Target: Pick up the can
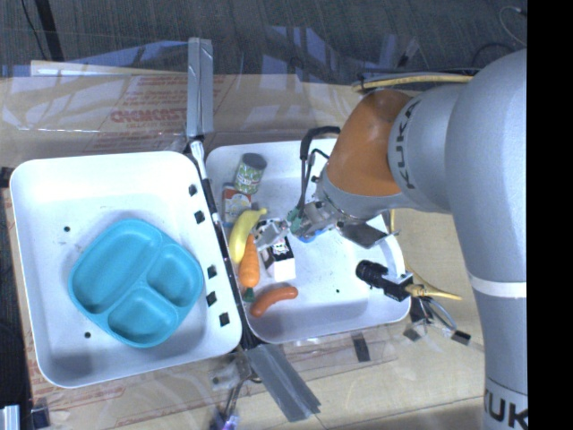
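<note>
A: Green-labelled metal, that is the can (248, 175). It stands upright near the top left corner of the right bin (354, 316), just right of centre in the frame, close to the wall that divides the two bins.

B: And nothing grips it?

A: Nothing. It stands free, apart from the gripper (285, 233), which sits lower in the frame, over the middle of that bin. The gripper is down among the clutter: a banana (242, 232) lies just below the can, a carrot (250, 270) below the banana, and a sausage (273, 298) near the bin's lower edge.

B: Are the fingers closed on anything?

A: One cannot tell. The fingertips merge with a small black-and-white item (280, 251) there, and whether the gripper is spread or closed is not visible.

B: So why is the arm placed like that?

A: The arm (430, 155) reaches in from the right of the frame, its orange band over the bin's upper right. Judging by this, the gripper would need to travel up and left to reach the can.

B: And the left bin?

A: The left bin (54, 186) holds a blue divided tray (134, 280), well apart from the can.
</note>
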Tool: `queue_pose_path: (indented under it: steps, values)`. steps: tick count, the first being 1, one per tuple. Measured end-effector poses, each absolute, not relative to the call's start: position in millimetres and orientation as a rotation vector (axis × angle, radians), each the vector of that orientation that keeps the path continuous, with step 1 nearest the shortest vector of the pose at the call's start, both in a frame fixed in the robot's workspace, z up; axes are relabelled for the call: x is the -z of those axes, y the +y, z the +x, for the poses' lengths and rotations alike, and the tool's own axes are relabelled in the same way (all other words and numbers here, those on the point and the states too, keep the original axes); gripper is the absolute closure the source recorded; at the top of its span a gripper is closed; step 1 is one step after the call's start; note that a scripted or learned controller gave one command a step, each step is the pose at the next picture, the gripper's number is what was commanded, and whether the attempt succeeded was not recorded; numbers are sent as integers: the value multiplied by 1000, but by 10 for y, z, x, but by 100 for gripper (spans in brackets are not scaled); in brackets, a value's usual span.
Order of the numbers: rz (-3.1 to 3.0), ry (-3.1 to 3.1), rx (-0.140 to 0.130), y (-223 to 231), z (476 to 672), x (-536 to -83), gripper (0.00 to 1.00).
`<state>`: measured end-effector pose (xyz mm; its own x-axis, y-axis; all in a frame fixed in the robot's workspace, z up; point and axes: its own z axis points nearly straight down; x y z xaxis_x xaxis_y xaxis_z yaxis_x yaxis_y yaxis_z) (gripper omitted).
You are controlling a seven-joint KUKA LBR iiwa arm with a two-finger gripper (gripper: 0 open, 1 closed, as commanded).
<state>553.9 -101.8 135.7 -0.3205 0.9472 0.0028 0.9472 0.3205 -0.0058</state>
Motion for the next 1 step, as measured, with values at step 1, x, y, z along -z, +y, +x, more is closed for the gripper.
queue_pose_path:
  steps: [1]
  values:
    - [-2303, -2136, 6, -1484, 5813, -942, 0]
